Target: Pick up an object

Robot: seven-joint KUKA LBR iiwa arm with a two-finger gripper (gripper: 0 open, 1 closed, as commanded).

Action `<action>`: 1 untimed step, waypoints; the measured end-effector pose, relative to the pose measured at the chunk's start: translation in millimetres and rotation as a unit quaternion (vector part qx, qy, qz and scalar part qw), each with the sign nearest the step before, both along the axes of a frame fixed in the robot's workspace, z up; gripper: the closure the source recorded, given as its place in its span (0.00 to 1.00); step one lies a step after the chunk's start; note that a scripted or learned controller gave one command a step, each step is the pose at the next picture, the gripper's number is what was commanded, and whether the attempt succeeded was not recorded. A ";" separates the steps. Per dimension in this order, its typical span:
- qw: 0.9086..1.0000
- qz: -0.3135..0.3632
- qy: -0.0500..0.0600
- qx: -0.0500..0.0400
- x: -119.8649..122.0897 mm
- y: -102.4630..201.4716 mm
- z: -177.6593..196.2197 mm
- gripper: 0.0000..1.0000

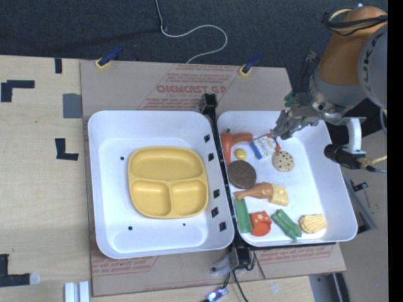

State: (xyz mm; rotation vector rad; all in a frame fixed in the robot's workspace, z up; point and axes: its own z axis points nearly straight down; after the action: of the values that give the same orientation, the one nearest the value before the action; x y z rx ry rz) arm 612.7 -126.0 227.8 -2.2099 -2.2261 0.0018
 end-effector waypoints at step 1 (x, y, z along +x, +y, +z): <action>1.000 0.000 0.000 0.000 25.5 44.3 2.3 1.00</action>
State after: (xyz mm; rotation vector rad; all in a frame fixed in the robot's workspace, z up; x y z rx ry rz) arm 638.2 -81.7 230.1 -2.2107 -2.2259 0.0027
